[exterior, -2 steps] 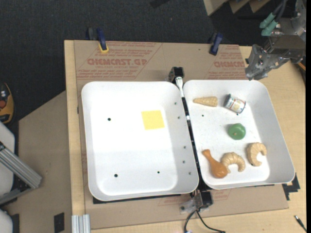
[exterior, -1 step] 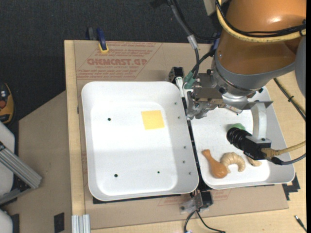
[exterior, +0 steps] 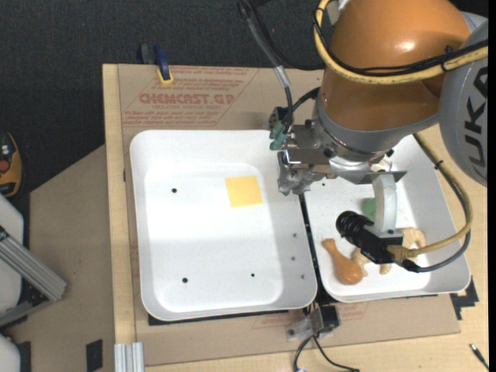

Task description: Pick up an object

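Note:
A flat yellow square lies in the left bin, toward its upper right. My gripper hangs over the divide between the two bins, just right of the yellow square and at about its height. The big orange wrist hides much of it. In the right bin an orange drumstick-shaped toy lies near the front. A green thing peeks out beside the pale bracket, and a tan piece lies further right. I see nothing held.
Both white bins rest on a brown board with red lettering. A blue and yellow clamp sits at its back edge. Cables loop around the wrist over the right bin.

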Motion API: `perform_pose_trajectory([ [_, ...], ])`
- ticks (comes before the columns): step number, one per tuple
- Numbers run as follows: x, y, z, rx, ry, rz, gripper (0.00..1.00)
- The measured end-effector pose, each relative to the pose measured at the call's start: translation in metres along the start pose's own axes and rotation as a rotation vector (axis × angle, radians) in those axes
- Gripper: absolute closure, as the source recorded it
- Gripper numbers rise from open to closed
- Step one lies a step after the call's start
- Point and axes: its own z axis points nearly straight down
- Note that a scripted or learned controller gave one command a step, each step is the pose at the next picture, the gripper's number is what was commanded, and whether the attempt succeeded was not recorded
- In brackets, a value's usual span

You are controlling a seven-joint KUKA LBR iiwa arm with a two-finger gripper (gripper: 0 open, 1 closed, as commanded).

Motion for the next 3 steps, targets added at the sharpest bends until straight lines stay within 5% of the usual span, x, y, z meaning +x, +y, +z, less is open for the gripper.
perform_pose_trajectory([
  [2, 0.051, -0.001, -0.002, -0.008, 0.001, 0.001, 1.00],
  [3, 0.108, 0.015, 0.073, 0.004, -0.002, -0.002, 1.00],
])
